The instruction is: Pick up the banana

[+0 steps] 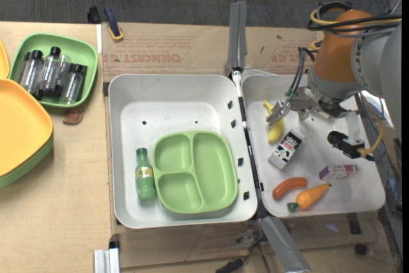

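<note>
The grey arm (358, 54) reaches in from the right over the right-hand bin (367, 201), and its jaws (279, 110) sit low at the banana's upper end. The banana (275, 127) lies in that bin's upper left, long axis running top to bottom, just below the jaws. Spread or pinching? Cannot tell.

Bright, even overhead light; soft shadows, sharp focus, little glare.

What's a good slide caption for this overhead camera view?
KUKA arm's gripper poised at the banana in the right bin, beside a small carton and carrot.
</note>
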`<state>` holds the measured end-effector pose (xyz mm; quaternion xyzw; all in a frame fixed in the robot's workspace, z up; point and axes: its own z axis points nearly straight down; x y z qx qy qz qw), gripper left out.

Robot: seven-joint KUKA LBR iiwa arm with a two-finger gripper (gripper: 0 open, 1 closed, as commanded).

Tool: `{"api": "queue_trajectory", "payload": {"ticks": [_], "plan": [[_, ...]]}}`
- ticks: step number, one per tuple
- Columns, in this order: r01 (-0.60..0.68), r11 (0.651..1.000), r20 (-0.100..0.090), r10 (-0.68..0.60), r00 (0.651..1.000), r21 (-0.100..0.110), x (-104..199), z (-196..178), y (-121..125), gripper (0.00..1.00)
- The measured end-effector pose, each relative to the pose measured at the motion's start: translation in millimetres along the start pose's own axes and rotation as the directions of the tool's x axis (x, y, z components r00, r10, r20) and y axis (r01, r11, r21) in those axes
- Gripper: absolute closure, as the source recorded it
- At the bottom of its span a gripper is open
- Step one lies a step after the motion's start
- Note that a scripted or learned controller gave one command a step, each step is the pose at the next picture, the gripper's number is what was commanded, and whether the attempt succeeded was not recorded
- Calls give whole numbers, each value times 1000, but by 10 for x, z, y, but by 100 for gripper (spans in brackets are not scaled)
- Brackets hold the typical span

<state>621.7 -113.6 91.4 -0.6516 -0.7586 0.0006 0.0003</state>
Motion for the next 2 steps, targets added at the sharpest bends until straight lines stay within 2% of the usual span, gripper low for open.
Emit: {"api": "queue_trajectory", "payload": {"ticks": [1, 2], "plan": [[-5, 1000, 1, 5, 1000, -1, -20, -92, -4, 100], [-271, 963, 1, 271, 963, 1, 446, -995, -224, 100]]}}
